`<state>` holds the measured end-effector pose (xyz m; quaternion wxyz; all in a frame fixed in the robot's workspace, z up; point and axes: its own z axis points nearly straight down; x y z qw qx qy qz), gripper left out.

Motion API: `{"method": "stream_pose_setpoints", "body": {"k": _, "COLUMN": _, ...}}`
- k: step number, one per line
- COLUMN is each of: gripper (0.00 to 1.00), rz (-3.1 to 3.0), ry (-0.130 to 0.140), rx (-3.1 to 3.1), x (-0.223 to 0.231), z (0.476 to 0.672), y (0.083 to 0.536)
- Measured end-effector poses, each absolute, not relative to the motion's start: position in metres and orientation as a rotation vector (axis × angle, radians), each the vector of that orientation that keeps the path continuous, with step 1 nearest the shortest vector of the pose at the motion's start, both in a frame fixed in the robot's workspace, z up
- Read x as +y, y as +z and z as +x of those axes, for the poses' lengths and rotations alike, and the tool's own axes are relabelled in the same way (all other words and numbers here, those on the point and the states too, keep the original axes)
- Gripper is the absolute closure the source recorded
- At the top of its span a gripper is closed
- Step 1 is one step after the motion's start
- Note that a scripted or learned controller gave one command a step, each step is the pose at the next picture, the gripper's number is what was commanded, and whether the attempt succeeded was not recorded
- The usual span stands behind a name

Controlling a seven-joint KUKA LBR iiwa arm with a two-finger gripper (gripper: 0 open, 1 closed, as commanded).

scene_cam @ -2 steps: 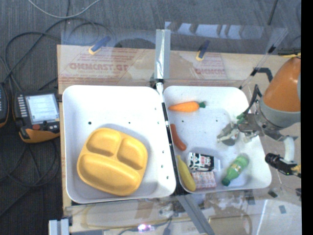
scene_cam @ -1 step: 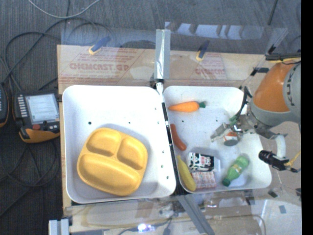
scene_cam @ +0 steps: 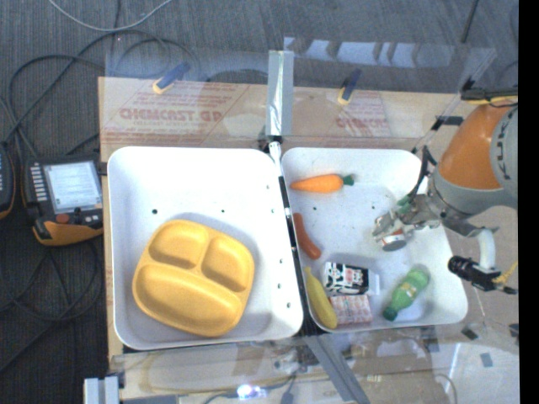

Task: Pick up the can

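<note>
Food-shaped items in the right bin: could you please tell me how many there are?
3. A carrot lies near the right bin's far wall, a sausage along its left wall, and a banana at the near-left corner. Others may be hidden under the claw.

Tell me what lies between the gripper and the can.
Nothing visible does. The gripper hangs over bare floor of the right bin, up-right of the can. The banana and green bottle flank the can, off that line.
</note>
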<state>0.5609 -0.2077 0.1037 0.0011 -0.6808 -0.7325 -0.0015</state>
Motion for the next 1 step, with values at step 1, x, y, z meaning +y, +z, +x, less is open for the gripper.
{"method": "stream_pose_setpoints", "body": {"k": 1, "gripper": 1.0, "rz": -2.106, "ry": 0.003, "rx": -2.332, "x": -0.1686, "z": 0.6038, "y": 0.2477}}
